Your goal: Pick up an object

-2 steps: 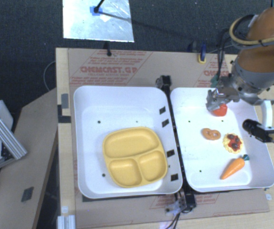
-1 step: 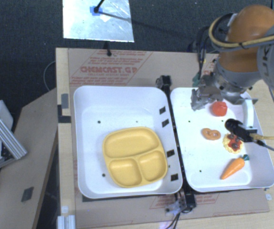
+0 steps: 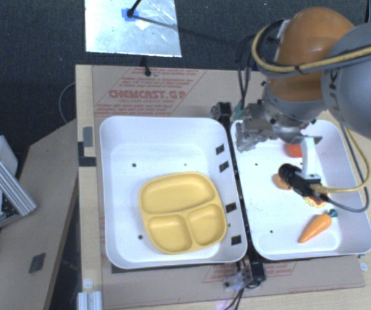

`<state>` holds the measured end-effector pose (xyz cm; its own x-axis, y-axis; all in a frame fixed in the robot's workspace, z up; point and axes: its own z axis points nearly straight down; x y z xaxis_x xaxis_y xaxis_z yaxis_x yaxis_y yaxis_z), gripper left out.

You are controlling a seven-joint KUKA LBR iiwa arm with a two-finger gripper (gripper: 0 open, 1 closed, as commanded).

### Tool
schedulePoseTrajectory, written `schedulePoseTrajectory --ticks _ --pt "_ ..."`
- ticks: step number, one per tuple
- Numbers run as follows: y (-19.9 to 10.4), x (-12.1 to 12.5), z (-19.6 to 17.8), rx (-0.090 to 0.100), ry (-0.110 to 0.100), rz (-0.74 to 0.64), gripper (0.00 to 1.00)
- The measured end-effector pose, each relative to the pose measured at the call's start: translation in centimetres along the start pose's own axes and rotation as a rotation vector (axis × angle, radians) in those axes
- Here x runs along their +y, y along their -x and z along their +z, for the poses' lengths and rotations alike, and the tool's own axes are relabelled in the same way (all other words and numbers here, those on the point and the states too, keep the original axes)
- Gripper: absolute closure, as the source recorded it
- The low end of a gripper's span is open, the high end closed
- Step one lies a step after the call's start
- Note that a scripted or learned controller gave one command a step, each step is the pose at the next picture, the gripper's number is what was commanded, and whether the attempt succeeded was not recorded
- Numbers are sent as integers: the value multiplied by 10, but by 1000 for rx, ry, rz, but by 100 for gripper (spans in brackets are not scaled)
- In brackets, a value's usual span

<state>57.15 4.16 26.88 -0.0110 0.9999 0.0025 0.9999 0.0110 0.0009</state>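
The end effector [image 3: 245,139] hangs over the far left corner of the right bin [image 3: 269,228], close to the wall it shares with the left bin [image 3: 117,173]. Whether it is released or clenched cannot be told from this slant. Nearest to it, just to its right by the bin's far edge, lies a small red piece [image 3: 293,150]. Toward the bin's middle lies a small orange piece [image 3: 280,181], partly hidden. The carrot [image 3: 316,227] lies well apart from the end effector, near the near right corner. Its tip points toward the near edge and its green end toward the right wall. In the left bin a yellow plate [image 3: 182,212] with three compartments lies flat, toward the near edge. Both bins rest on a cardboard sheet [image 3: 150,90] on the desk [image 3: 50,192].
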Motion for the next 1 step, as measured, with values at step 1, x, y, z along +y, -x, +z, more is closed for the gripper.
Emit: schedulePoseTrajectory --ticks 1 --pt "-54 -7 22 0 -2 0 100"
